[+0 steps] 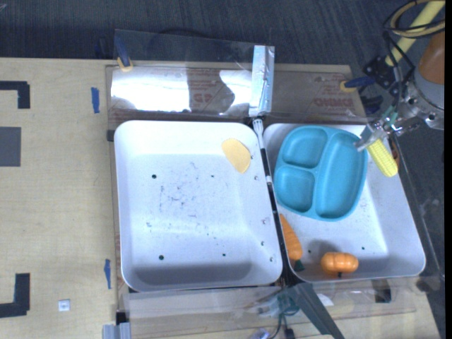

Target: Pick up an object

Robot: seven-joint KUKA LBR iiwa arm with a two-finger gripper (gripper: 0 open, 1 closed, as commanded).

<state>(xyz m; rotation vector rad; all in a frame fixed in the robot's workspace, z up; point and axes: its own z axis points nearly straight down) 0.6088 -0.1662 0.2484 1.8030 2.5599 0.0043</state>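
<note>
A yellow corn cob (pixel 385 158) hangs tilted over the right bin's (pixel 395 224) far right side. My gripper (pixel 379 140) comes in from the upper right and is shut on the cob's upper end, with a silver finger (pixel 366 140) to its left and a dark one to its right. A blue divided plate (pixel 321 172) lies in the right bin just left of the cob. At that bin's near edge are a carrot (pixel 290 242) and an orange pumpkin-like toy (pixel 339 262). A pale yellow piece (pixel 237 154) lies in the left bin (pixel 191 203), at its far right.
A clear plastic sheet with a metal strip (pixel 261 80) stands behind the left bin. Yellow and black cables (pixel 406 30) loop by the arm at the upper right. The bin divider (pixel 267 182) runs between the two bins.
</note>
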